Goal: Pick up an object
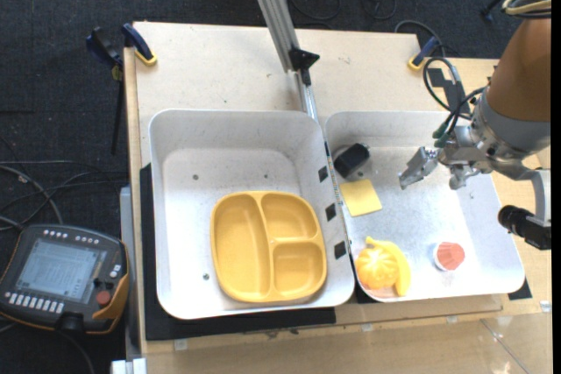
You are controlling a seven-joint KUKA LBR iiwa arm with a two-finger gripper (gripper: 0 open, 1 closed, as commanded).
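The gripper [436,170] hangs over the right bin [491,215] with its two fingers spread apart and nothing between them. Below it and to the left, a yellow square pad [361,198] lies flat, a black block [351,159] just above that. Nearer the front rim sit a yellow-orange toy [383,267] and a small red-topped piece [450,256]. The left bin [175,144] holds a yellow divided tray [267,246]. No writing can be read on any object.
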